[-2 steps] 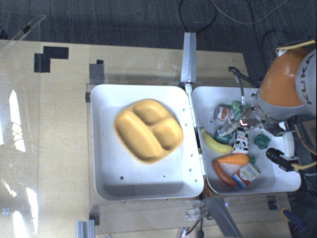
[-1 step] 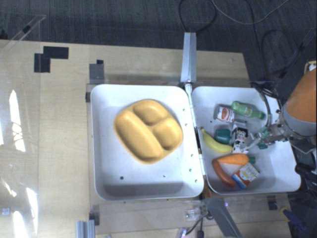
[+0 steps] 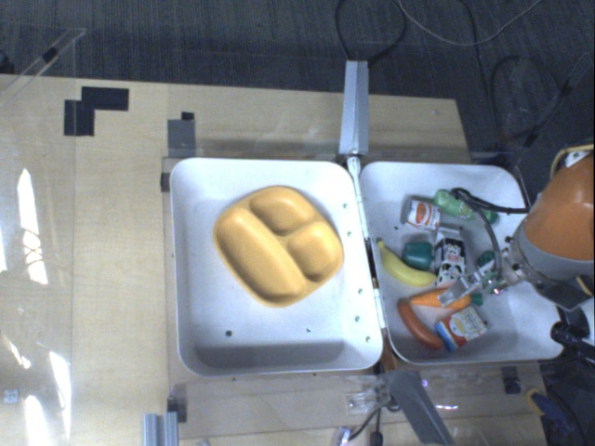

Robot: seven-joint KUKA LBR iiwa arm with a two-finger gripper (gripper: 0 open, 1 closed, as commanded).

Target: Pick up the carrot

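On the counter (image 3: 112, 249), the left bin (image 3: 191, 277) carries a yellow divided plate (image 3: 277, 244) near its middle, lying well apart from everything else. The right bin (image 3: 521, 337) is crowded. Near its left wall lies a banana (image 3: 402, 268), with a small teal object (image 3: 417, 250) just beside it. Toward the back sit a small can with a red-and-white label (image 3: 421, 215) and a green bottle (image 3: 456, 203). The carrot (image 3: 435, 297) lies toward the bin's front edge, a short orange piece with a curved red-orange item (image 3: 416, 324) just in front of it and a small carton (image 3: 463, 324) at its right.

The claw (image 3: 479, 282) sits just at the carrot's right end; whether it is wide or narrow, I cannot tell, since its tips blur into the clutter.

The carrot is likely a light, stiff, smooth plastic toy, so it may slip; a grip across its thick middle looks safest, though neighbours crowd both sides.

The carrot's right end is hidden behind the claw, and the arm (image 3: 562, 221) is cut off at the right.
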